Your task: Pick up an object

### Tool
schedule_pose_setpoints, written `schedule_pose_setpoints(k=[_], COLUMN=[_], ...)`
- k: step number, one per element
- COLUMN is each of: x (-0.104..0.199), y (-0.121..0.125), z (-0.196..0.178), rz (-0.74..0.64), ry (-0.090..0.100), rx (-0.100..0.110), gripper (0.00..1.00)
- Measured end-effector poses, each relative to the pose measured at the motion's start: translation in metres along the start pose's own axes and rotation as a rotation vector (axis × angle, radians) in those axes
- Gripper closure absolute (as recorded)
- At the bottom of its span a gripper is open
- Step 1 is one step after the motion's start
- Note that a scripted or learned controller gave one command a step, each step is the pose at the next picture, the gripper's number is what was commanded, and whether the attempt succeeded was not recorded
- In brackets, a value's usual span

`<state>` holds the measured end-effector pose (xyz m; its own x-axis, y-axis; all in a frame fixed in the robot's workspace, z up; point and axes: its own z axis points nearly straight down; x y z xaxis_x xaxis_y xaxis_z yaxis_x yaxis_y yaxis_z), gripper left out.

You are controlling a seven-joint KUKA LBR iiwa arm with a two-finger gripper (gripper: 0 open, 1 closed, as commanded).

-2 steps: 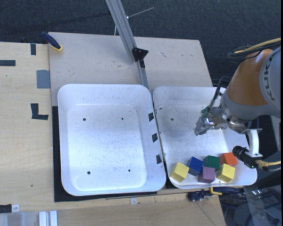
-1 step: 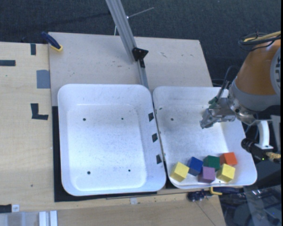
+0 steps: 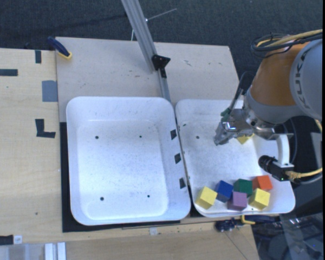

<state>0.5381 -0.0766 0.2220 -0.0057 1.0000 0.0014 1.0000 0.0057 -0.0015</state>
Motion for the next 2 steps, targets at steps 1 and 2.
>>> schedule_pose_setpoints(k=[1,2], x=[0.041,0.085], y=[0.018,0.028], z=[0.003,0.0], rz=[0.0,-0.001], ry=[0.0,0.0], rx=[0.0,0.0], gripper=[1.0,1.0])
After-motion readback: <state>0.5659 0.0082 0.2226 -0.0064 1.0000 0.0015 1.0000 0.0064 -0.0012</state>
